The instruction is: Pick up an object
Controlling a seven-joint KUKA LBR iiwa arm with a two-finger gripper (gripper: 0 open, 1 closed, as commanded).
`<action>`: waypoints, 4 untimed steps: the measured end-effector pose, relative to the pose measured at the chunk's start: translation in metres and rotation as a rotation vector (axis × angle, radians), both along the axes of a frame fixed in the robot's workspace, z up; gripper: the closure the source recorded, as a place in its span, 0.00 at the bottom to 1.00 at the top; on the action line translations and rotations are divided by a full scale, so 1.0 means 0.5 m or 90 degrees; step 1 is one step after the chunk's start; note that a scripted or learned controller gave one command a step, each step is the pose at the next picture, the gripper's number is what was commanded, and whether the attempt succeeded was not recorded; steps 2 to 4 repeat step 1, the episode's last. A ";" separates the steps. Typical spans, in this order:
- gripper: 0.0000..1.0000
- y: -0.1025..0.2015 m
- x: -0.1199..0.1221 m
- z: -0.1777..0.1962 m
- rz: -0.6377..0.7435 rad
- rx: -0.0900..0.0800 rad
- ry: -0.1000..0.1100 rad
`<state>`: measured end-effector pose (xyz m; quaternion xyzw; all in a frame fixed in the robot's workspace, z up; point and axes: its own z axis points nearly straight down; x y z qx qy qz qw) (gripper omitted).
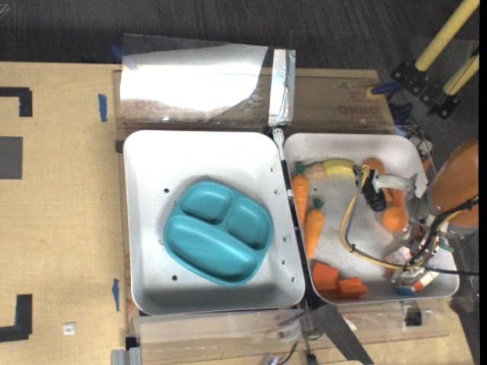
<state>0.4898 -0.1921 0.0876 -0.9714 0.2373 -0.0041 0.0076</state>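
Observation:
The right bin [335,144] holds two carrots [300,195] [313,230] along its left wall, a yellow banana [338,168] at the back, and an orange ball [393,219] right of centre. Two orange blocks [326,276] [351,285] lie at the front. My gripper [412,268] hangs low over the bin's front right corner, among wires, with a small red and blue item [411,286] just below it. Nothing is visibly held. The arm's orange band [456,182] is at the right edge.
The left bin [144,204] carries a teal divided plate [219,230] in its middle. A clear plastic sheet [194,82] stands behind that bin. Yellow bars [449,25] cross the top right. A wooden bench surface [53,204] lies to the left.

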 end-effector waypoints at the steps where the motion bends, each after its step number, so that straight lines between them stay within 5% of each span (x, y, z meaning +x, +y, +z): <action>1: 0.00 -0.026 0.205 0.022 0.124 -0.007 0.004; 4: 0.00 -0.026 0.205 0.022 0.124 -0.007 0.004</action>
